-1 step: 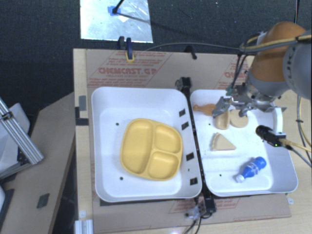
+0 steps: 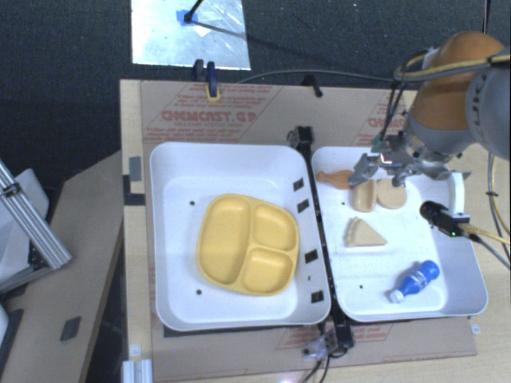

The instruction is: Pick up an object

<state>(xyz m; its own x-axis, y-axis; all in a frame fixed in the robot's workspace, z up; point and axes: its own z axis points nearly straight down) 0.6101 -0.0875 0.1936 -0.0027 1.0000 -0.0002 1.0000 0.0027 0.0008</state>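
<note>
Overhead, my hand hung low in the right bin, just above the tan pieces at its far end; whether it was spread or pinching, I couldn't tell. Judged a reach-to-grasp step; next, I'd need to settle squarely onto one piece.

One fixed camera above the bench, angled down, mid-distance; both white bins in frame, arm entering from right.
</note>
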